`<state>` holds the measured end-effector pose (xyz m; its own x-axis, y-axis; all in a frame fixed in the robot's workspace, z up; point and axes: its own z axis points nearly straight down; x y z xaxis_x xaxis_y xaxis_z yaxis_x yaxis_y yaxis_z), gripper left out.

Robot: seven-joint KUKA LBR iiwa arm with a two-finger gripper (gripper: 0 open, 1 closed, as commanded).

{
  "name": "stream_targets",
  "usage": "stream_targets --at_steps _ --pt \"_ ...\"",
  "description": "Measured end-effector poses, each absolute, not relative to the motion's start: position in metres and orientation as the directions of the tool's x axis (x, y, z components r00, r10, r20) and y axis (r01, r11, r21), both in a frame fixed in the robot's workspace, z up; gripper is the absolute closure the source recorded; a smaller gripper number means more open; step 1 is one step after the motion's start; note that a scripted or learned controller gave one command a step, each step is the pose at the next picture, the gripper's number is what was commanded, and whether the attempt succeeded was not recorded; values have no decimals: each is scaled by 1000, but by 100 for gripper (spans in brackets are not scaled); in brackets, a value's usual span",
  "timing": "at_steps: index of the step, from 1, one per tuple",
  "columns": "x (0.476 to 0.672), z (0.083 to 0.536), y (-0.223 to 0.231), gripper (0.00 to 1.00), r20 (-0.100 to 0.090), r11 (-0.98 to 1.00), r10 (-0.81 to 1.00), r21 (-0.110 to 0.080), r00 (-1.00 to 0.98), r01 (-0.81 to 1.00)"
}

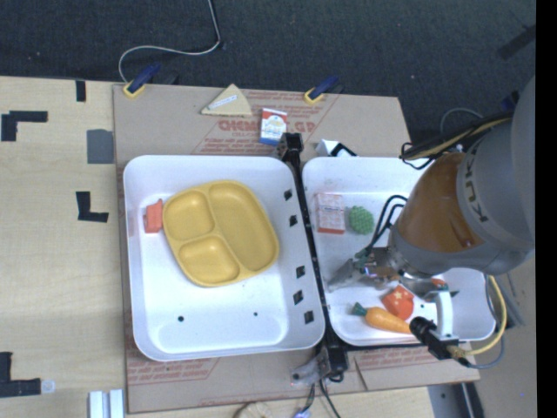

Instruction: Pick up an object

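Carrot [385,320] is the nearest candidate for the pick: orange with a small green top, lying in the right bin [341,171] just below and slightly right of the gripper [352,270], close but not touching. A red tomato-like piece [399,300] sits immediately right of the fingers, touching or nearly touching the carrot; can't tell which. Above the gripper, further into the bin: a green broccoli-like lump [360,219] and a flat pink-and-white packet [329,212] beside it, both well clear. Gripper is low over the bin floor with fingers spread apart, nothing between them, so released, no grasp yet. The grey wrist and orange band [439,212] cover the bin's right side, so anything under there is unknown. Judgement: step in hand is the approach/descend. To do it well, pick one target and centre on it; carrot and red piece are crowded, so a descent between them likely shoves both aside. For the carrot, set the fingers across its short axis, near the thick middle, not the tapered tip, and go fully down before closing since it's low and round and could roll out. Broccoli is the more isolated option and probably the cleaner grab. Left bin holds a yellow divided plate [219,232] and a small orange block [154,217], far left of the gripper, not relevant now.
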<state>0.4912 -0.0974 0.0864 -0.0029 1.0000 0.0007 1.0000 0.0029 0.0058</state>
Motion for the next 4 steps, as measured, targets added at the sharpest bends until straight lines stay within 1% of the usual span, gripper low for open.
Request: stream_targets --at_steps 1,2,3,4 --pt "502 141 -162 0 -1 -1 1000 -1 1 1000" --pt "568 88 -124 0 0 3 1000 3 -3 1000" --pt "633 86 -106 0 -1 2 1000 4 -2 1000" --pt "669 85 -112 0 -1 2 1000 2 -2 1000"
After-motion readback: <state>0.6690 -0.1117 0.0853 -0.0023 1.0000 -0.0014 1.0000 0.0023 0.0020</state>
